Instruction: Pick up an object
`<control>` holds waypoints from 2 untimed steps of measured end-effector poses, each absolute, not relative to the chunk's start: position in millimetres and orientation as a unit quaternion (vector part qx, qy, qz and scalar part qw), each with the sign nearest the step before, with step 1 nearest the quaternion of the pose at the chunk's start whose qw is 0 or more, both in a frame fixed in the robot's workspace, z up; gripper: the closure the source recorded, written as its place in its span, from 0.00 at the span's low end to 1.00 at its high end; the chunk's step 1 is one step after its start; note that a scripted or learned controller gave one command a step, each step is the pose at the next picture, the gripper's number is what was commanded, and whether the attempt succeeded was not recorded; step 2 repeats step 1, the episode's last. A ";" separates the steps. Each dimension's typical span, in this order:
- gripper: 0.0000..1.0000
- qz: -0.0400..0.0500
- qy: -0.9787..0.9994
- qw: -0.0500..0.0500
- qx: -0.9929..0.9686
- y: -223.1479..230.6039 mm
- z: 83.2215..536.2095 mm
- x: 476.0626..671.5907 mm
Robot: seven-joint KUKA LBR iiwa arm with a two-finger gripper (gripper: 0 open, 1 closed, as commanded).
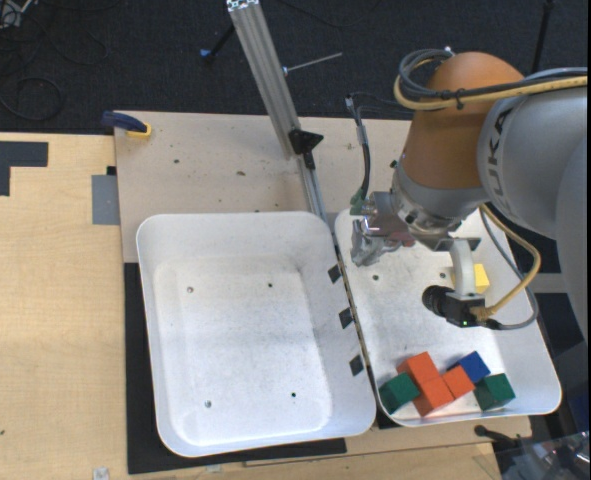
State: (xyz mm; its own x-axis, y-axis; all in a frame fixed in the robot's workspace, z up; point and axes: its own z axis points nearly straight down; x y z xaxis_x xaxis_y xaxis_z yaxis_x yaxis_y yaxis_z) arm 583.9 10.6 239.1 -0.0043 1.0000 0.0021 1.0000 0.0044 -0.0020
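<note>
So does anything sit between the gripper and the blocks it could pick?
Nothing visible does. The gripper hangs over the far end of the bin, the blocks are clustered at its near end, and the floor between them is bare white.

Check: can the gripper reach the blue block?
Probably yes: the gripper hangs over the same bin; the blue block lies uncovered, though an orange block and a green block crowd it.
</note>
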 end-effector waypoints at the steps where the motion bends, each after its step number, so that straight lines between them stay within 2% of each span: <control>1: 1.00 0.001 -0.708 0.002 -0.706 62.4 235.3 581.3; 2: 1.00 0.001 -0.708 0.002 -0.706 62.4 235.3 581.3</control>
